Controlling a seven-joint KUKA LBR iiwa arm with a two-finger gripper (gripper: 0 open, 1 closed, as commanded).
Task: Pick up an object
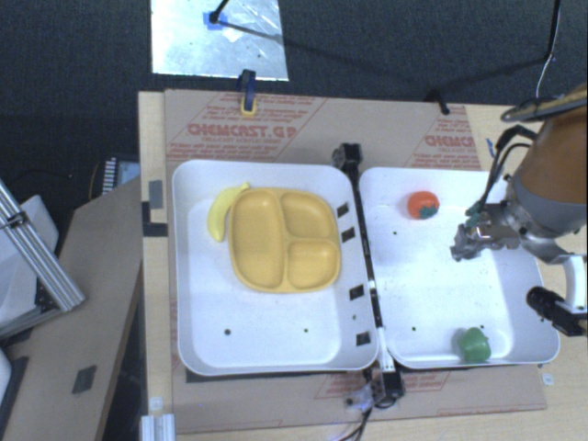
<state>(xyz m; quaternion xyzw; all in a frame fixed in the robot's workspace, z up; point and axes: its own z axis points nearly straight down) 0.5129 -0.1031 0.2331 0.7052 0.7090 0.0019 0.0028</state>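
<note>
The gripper (470, 243) hangs over the right bin (432, 338), near that bin's right wall, and nothing shows between its parts; whether it is spread or pressed together I cannot tell, since it looks small and blurred. In the same bin an orange-red round object (423, 204) lies toward the far edge, and a green object (474, 344) rests near the front right corner. Left of this bin, the left bin (211, 338) holds a yellow divided plate (280, 240) with a banana (220, 211) touching the plate's left rim.
</note>
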